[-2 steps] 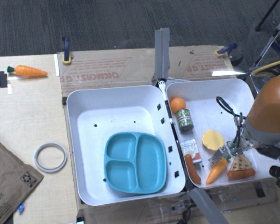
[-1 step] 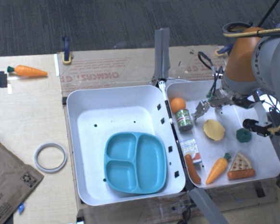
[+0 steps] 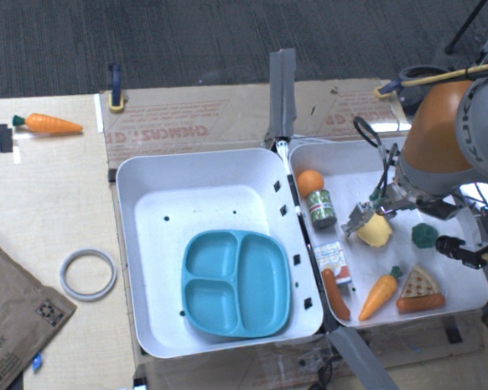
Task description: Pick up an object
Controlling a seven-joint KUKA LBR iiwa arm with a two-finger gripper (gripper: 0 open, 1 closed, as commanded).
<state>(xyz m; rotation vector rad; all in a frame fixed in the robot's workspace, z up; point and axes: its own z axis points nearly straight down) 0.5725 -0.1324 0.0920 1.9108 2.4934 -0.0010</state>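
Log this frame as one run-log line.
stage: reaching | gripper: low in right bin, beside lemon | grasp: unconfirmed | left bin: blue tray

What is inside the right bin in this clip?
Right bin: orange, green can, small carton, hot dog, carrot, pizza slice, green piece, yellow fruit. The arm covers the far right corner.

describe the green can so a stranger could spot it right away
Look in the right bin, along its left wall. Just below the orange ball lies the green can, a small dark green cylinder, the only can among the food toys.
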